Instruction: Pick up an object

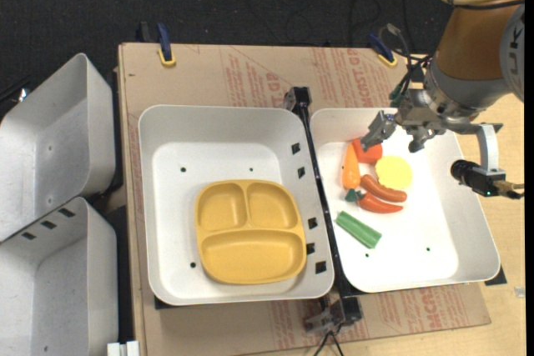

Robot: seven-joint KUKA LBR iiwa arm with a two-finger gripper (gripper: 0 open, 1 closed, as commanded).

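The arm has a rounded orange band above a grey wrist section. A thin pale cable loops over its top. Below sits a dark metal gripper, with what may be a small black camera mounted alongside.

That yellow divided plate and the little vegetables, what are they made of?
The yellow plate looks like moulded plastic, matte, with smooth rounded compartment ridges. The carrot and green piece seem plastic toy food: flat, uniform colour with a slight sheen. Hard or rubbery, I can't tell.
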